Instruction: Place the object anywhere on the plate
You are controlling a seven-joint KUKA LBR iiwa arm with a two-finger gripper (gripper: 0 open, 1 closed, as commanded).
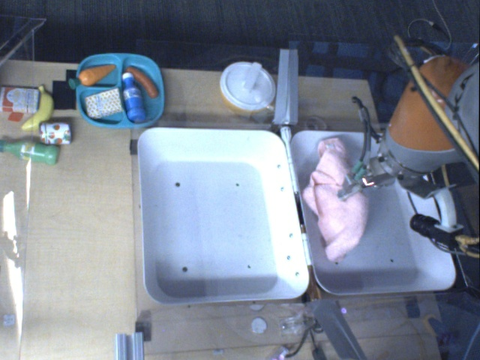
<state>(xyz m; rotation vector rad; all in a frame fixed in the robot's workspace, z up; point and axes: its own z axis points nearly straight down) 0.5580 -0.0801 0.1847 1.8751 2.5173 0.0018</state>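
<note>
Gripper at pink cloth, plate far off

Cloth [334, 203], pink, crumpled, lies in right bin [420, 268] w/ long axis running near-to-far, narrow end pointing away. Gripper [358, 183] sits at its right edge; can't tell its state. Best bet: pinch a thick fold near mid-length, lift straight. Blue divided plate [154, 77] is far left, beyond left bin [217, 208].

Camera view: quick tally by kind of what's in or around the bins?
White bins: 2
Pink cloth: 1
Blue divided plate: 1
Plate items: 4
White lidded container: 1
Loose bench items: 4
Total: 13
</note>
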